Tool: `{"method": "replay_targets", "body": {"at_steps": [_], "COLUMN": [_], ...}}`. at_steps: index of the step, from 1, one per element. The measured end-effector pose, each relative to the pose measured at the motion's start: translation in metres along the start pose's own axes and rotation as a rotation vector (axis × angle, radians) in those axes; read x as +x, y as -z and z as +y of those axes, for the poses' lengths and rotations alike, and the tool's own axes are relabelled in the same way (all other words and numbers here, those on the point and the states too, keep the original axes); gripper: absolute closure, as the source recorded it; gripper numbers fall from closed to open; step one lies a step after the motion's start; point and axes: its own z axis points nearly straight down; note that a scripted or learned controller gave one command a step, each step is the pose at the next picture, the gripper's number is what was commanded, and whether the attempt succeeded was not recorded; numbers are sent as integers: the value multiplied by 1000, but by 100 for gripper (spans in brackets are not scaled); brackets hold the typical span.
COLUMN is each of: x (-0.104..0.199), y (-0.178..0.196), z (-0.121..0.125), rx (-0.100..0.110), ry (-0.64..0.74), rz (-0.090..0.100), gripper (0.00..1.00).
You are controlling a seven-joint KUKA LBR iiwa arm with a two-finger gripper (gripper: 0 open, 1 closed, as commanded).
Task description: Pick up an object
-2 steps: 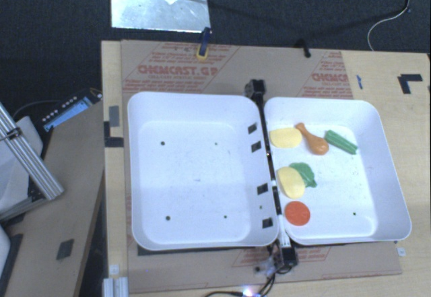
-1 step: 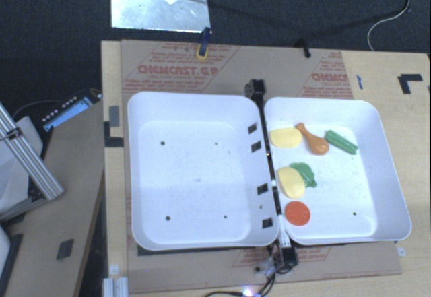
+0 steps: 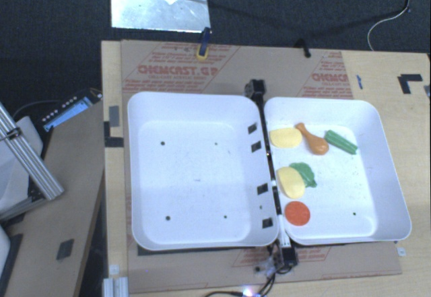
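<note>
Worktop [image 3: 168, 60], two white bins side by side. Left bin [image 3: 195, 174] bare white floor; right bin [image 3: 377, 174] holds all the pieces, bunched toward the divider.

Nearest: red-orange disc [image 3: 297, 213], flat, close to the front wall and the inner edge. Behind it, a pale yellow piece [image 3: 291, 182] with a green leafy piece [image 3: 304, 173] touching its far side, partly overlapping. Farther back, a second yellow piece [image 3: 285, 138], an orange drumstick shape [image 3: 313, 140] just beside it, and a dark green oblong [image 3: 341, 142] standing a little apart to the right.

State of the hand: cannot tell from here.

Judgement: step in hand is choosing a target and coming down on it. The green oblong looks the best bet, with room on both long sides; close across its narrow width. The drumstick's slim neck is a second choice. The disc lies low and near the wall, likely awkward. The yellow-and-green pair risks a double catch.
</note>
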Motion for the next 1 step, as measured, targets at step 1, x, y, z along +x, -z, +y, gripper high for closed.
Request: {"method": "replay_targets", "body": {"at_steps": [1], "x": [4], "y": [0], "z": [0], "rx": [0], "ry": [-1], "rz": [0], "gripper": [100]}}
